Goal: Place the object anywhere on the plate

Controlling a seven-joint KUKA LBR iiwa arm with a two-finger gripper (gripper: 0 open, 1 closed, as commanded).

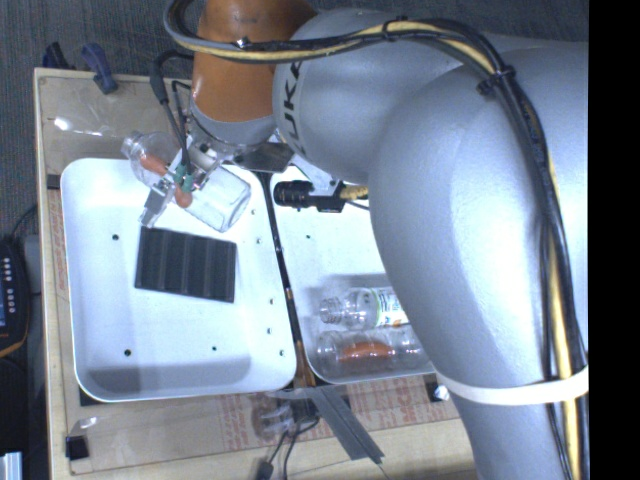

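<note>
A dark grey ribbed plate (pixel 186 266) lies flat in the left white bin (pixel 100 358). Just beyond the plate's far edge, my gripper (pixel 172 190) is shut on a clear plastic bottle (pixel 218 200) with orange bits inside. The bottle lies crosswise in the fingers. Its narrow neck end (pixel 140 152) sticks out to the upper left and its wide body to the right. It hangs over the bin's far part, close to the plate's far edge but not resting on it. The wrist hides part of the bottle's middle.
The right white bin (pixel 300 258) holds two clear bottles: one with a label (pixel 362 308) and one with orange contents (pixel 372 349). The big grey arm covers most of that bin. A dark rim divides the bins. A metal clamp (pixel 300 413) sits at the bench's front.
</note>
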